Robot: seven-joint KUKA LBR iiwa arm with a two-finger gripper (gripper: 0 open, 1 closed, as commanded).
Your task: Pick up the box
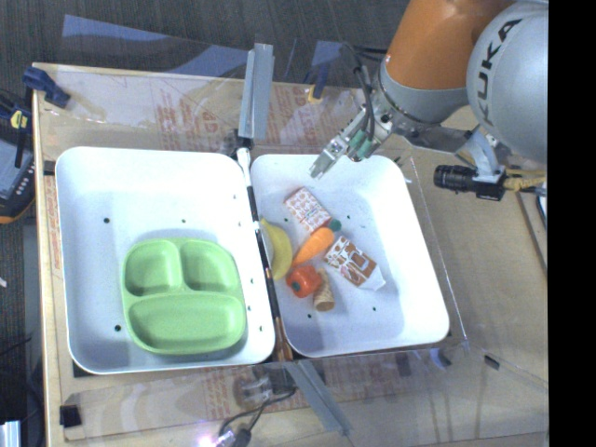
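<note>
The gripper [337,155] hung over the far rim of the right bin [419,277], its slender metallic fingers [321,166] angled down toward the bin's back-left part. At this size whether they stood apart or together could not be told; nothing showed between them, and they touched none of the objects.

The box [305,209], a small flat carton printed in red-brown and white, lay tilted on the bin floor near the bin's middle, just below the fingertips in the view yet clear of them. A second carton [352,264] of similar print, more crumpled at one end, lay nearer the camera to the right. Between the two sat a smooth orange carrot [315,243] with a green tip, touching or nearly touching both. A curved yellow banana [277,247] rested against the bin's left wall, and beside it a glossy red-orange rounded piece [303,281] sat next to a small tan cone-like item [323,298].

The left bin [84,250], same shallow white plastic with rounded corners, held a light green divided tray [183,296] with three compartments, matte and smooth-edged. The arm [466,45] above showed a broad orange band and grey casing
</note>
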